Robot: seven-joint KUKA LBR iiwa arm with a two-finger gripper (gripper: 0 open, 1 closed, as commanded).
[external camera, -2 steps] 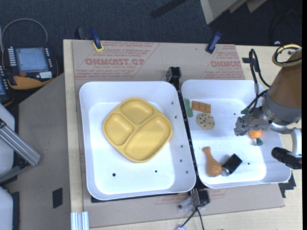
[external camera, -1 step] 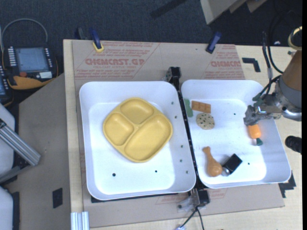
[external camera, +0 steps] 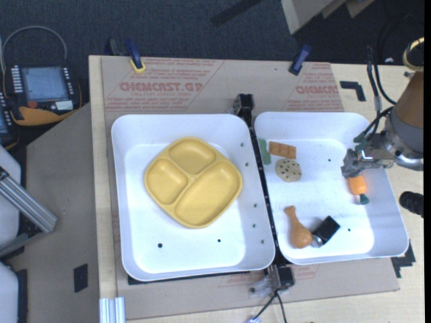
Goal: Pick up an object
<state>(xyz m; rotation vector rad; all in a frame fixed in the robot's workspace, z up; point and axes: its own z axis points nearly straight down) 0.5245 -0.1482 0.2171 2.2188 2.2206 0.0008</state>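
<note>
Right bin [external camera: 397,237]: gripper [external camera: 355,170] just above toy carrot [external camera: 359,186], grip state can't tell.

A dark blue-grey carpeted floor [external camera: 168,19] surrounds the bench [external camera: 202,79], whose top is a brown cardboard sheet printed with red lettering. Blue clamps [external camera: 135,56] pin its far edge. A handheld control pendant [external camera: 42,89] with a lit screen lies at the left, near an aluminium rail [external camera: 23,200].
</note>
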